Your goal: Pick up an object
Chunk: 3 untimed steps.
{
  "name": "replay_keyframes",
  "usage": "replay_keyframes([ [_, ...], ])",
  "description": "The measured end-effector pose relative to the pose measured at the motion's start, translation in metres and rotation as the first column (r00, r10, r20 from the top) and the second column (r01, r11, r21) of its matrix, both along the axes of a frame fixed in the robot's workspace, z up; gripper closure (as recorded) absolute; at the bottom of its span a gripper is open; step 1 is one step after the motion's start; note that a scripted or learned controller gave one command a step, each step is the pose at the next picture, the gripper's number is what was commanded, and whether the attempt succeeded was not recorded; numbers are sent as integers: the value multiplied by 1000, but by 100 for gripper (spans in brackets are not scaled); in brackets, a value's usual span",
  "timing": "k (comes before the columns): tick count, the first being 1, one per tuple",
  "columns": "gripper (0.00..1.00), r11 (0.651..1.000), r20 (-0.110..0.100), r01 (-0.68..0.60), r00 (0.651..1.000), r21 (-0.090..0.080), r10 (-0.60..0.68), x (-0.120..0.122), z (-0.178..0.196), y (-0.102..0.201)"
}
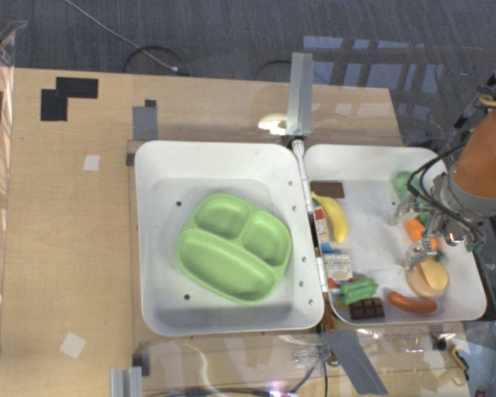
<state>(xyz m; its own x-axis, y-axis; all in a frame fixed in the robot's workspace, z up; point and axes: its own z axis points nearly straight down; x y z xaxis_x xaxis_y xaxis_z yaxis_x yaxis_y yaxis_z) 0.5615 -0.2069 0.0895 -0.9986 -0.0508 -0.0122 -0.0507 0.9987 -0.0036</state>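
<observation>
My gripper (405, 238) hangs low over the right part of the right bin (372, 172), below the orange band of the arm. Its two silver fingers (395, 215) stand open, one toward the back and one toward the front. A small orange piece (415, 228) lies between them, and no finger visibly presses on it. Just in front of the gripper sits a round tan bun (428, 279). A red sausage (411, 303) lies near the bin's front wall. A green item (403, 182) shows behind the gripper.
The right bin also holds a banana (336, 218), a brown block (328, 190), a small carton (337, 265), a green piece (360, 289) and a chocolate bar (366, 308). In the left bin (157, 304) lies a green divided plate (234, 246).
</observation>
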Motion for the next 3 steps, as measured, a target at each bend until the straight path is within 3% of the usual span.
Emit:
replay_keyframes([
  [1, 100, 1000, 19, -6, 1000, -4, 6, 6, 16, 1],
  [2, 0, 1000, 17, -6, 1000, -3, 6, 6, 15, 1],
  [3, 0, 999, 4, -33, 999, -1, 33, -2, 2, 2],
])
